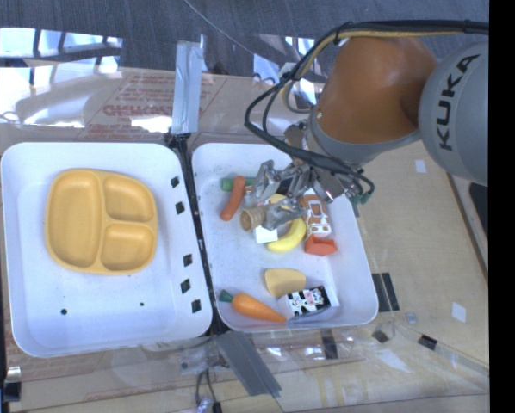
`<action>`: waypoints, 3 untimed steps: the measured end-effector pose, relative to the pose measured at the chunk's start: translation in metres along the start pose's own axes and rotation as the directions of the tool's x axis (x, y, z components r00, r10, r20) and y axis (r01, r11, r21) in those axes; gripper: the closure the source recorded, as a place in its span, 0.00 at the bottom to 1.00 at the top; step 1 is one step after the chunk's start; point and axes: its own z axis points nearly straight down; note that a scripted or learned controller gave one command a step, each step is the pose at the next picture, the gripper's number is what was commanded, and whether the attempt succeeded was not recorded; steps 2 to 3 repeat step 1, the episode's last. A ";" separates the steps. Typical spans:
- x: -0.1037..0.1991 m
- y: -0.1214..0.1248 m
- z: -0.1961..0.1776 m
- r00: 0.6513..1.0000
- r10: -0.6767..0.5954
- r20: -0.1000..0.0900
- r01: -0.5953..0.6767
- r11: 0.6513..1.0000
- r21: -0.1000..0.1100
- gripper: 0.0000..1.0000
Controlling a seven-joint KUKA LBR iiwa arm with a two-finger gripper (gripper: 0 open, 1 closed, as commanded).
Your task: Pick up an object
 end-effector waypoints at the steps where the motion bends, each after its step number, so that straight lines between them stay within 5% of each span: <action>1: 0.090 -0.018 -0.022 0.982 0.190 -0.002 -0.190 0.982 0.002 1.00; 3: 0.090 -0.018 -0.022 0.982 0.190 -0.002 -0.190 0.982 0.002 1.00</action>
